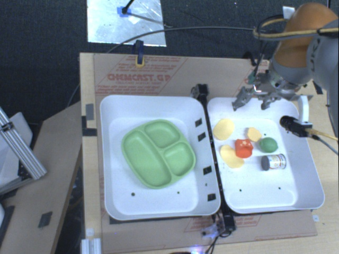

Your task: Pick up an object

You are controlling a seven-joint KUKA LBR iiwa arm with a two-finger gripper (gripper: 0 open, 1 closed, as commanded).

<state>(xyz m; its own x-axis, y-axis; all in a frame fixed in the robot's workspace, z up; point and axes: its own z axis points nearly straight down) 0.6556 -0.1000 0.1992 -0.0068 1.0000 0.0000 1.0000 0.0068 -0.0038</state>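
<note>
Two white bins (159, 208) are sitting side by side.
Gripper (253, 102) is hovering over the right bin's far edge, fingers spread wide, holding nothing.

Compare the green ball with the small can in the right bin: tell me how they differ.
The green ball is round and plain green all over; the small can is a cylinder with a pale label and a dark end. The ball lies farther from the camera, the can right in front of it, lying on its side. Both lie in the right bin, near its right wall, with the tool hovering over the bin's far edge.
</note>
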